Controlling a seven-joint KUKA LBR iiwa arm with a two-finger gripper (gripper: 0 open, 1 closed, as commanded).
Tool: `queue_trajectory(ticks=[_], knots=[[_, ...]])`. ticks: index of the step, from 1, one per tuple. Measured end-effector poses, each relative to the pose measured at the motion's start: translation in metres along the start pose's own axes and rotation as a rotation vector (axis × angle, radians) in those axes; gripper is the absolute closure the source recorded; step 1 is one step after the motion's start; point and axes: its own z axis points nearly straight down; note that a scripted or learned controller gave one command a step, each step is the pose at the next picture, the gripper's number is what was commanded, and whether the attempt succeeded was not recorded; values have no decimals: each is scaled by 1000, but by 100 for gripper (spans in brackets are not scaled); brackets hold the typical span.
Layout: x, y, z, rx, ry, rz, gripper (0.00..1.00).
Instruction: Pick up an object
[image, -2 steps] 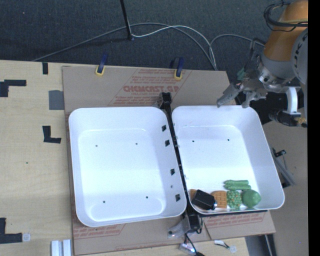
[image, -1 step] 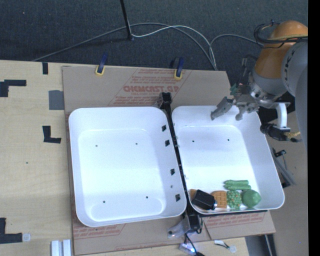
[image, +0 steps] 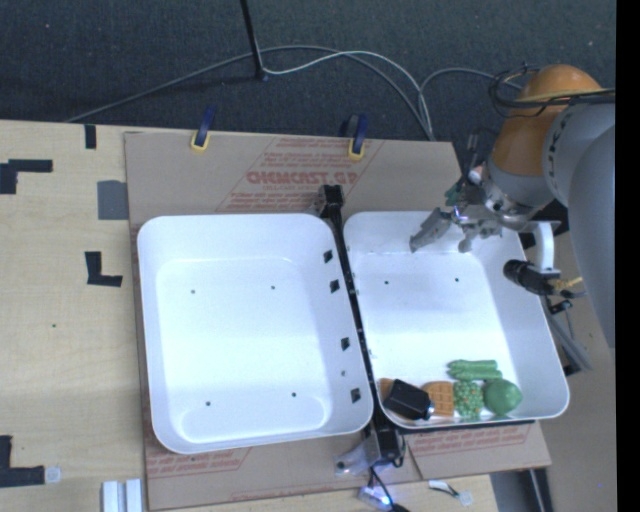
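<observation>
Two white bins sit side by side on your cardboard-covered bench, and all the pickable stuff is bunched up in the near edge of the right bin (image: 520, 330). Going left to right along that edge you've got a black object (image: 407, 399), an orange object (image: 438, 394), a bumpy green-speckled piece (image: 466, 398) and a round green object (image: 502, 396), with a long green object (image: 472, 369) lying just behind the last two. They're basically touching each other in one tight row.

Your gripper (image: 442, 231) hangs over the far end of that same right bin, well apart from the pile. Its two fingers look spread, with nothing between them, so you're not holding anything right now. You can see the orange band of the arm (image: 535, 120) above it, coming in from the right.

Your left bin (image: 160, 330) has only bare white floor showing. A black divider strip (image: 345, 300) runs between the bins, and two clamps, blue and yellow, (image: 203, 131) pin the cardboard at the far edge.
</observation>
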Motion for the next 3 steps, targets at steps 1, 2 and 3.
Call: queue_trajectory(ticks=[1,2,3], knots=[[1,-1,53,1,0,0,0],[1,0,40,-4,-1,0,100],[-5,8,-9,-7,-1,0,100]])
